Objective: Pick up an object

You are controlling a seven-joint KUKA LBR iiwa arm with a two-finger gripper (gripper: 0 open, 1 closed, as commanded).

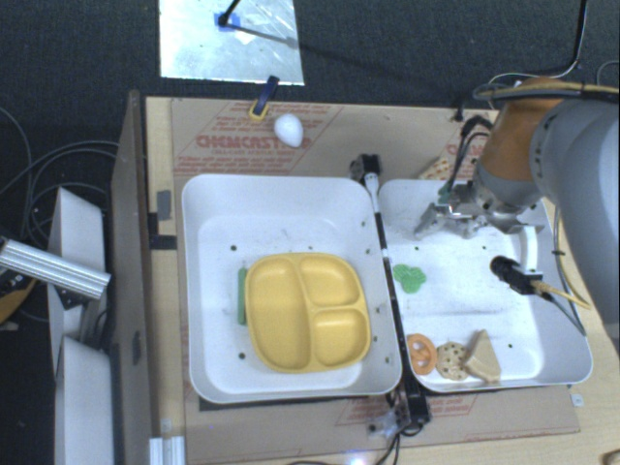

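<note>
counter (320, 129): brown card top carrying both bins; a white egg-shaped thing (289, 129) lies on it outside the bins, above the left one
left bin (281, 187): holds the plate and a green strip, well apart from the arm, so not the target as I judge it
right bin (572, 356): the arm works here; every item in it lies on the floor, none raised, so the pick looks not yet done: approach, closing and lift are left
arm (572, 153): comes in from the right, orange band (513, 129) above the wrist, wrist bent down-left over the upper part of the right bin
yellow plate (308, 310): three compartments, flat in the left bin, green strip (241, 294) touching its left edge
pincer (441, 219): low over bare bin floor near the top-left corner; cannot tell whether spread or pressed together; nothing seen pinched in it
tan wedge (481, 356): bottom edge of the right bin, far from the pincer
green piece (410, 279): nearest candidate, below-left of the pincer, apart from it, near the divider
cookie (449, 358): just beside the wedge
pretzel (420, 352): just left of the cookie
</note>
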